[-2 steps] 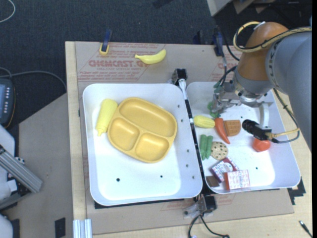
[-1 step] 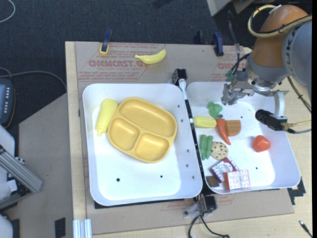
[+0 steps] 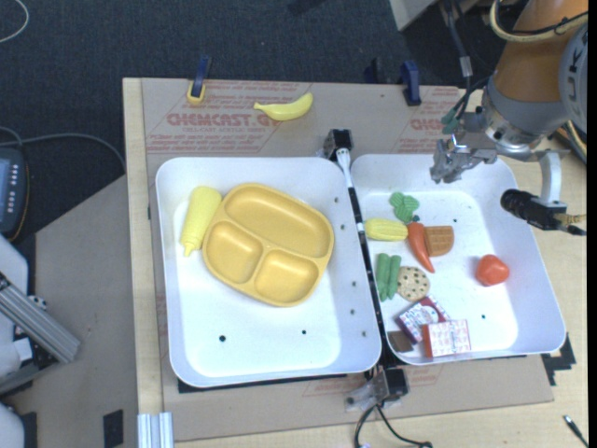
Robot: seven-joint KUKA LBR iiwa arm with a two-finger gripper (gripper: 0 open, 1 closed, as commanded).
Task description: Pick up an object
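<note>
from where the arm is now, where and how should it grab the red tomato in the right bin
Take the tomato across its round middle, coming straight down from above. It sits alone on the bare floor of the right bin, apart from the carrot and the other food, so there looks to be room on either side. The gripper hangs over the bin's far edge.

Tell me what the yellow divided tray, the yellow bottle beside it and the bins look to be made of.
Yellow divided tray: likely molded plastic, smooth with a soft sheen, rounded compartment edges.
Yellow bottle: probably plastic too, matte, uniform color, a toy-like condiment shape lying against the tray's left side.
Bins: seemingly thin white plastic, glossy, with rounded corners and raised rims; the exact material is not certain.
</note>
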